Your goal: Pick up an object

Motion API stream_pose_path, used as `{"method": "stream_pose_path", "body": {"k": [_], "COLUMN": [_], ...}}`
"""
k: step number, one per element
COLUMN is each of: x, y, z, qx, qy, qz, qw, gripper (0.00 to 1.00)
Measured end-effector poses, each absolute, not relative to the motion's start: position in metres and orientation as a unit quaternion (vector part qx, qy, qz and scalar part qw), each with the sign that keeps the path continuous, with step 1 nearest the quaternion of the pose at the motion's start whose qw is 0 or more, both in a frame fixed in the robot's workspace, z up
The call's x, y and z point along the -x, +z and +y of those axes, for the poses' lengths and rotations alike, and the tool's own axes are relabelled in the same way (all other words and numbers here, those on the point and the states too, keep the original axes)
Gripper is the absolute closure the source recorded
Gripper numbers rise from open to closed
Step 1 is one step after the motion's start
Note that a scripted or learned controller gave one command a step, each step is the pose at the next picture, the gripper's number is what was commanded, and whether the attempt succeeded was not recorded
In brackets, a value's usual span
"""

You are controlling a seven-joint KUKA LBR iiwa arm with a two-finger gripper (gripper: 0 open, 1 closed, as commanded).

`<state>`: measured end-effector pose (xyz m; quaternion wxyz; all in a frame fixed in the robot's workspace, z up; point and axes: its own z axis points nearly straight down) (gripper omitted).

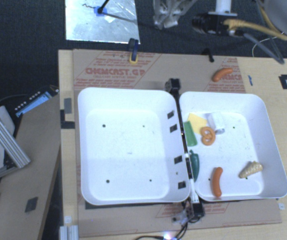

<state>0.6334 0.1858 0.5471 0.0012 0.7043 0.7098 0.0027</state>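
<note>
Six small items sit in the right bin (268,119), all toy-food-like. Orange sausage (217,181) lies near that bin's front edge, roughly upright in view. Tan cone-shaped piece (250,170) is right of it, near the right wall, apart from the sausage. Orange pretzel (208,136) rests toward the bin's left-centre, touching or overlapping a yellow wedge (197,123) behind it. Small grey-white piece (214,122) lies just beside the wedge, on its right. Green strip (190,133) lies along the left wall, just left of the pretzel. Darker green item (194,165) sits further forward by the same wall, partly on the divide between bins.

Left bin (90,104) shares that divide. Second orange sausage (222,74) lies outside the bins on the cardboard sheet (108,70), past the right bin's rear edge. Blue-yellow clamp (133,50) sits at the tabletop's (33,149) rear edge.

Pincer (169,14) hangs at the top of view, beyond the tabletop's rear edge, well apart from all items; whether open or closed, cannot tell. Nothing visibly between it.
</note>
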Motion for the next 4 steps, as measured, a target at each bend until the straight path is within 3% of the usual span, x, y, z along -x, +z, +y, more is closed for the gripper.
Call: {"method": "stream_pose_path", "body": {"k": [1, 2, 3, 4], "x": [-0.633, -0.634, -0.634, -0.634], "y": [0.547, 0.558, 0.558, 0.569], "z": [0.186, 0.186, 0.186, 0.186], "qx": [-0.704, -0.703, -0.702, -0.701], "qy": [0.0022, 0.0033, 0.0030, 0.0043], "qz": [0.710, 0.711, 0.712, 0.713], "qw": [0.001, 0.002, 0.002, 0.002], "gripper": [0.00, 1.00, 0.00, 1.00]}}
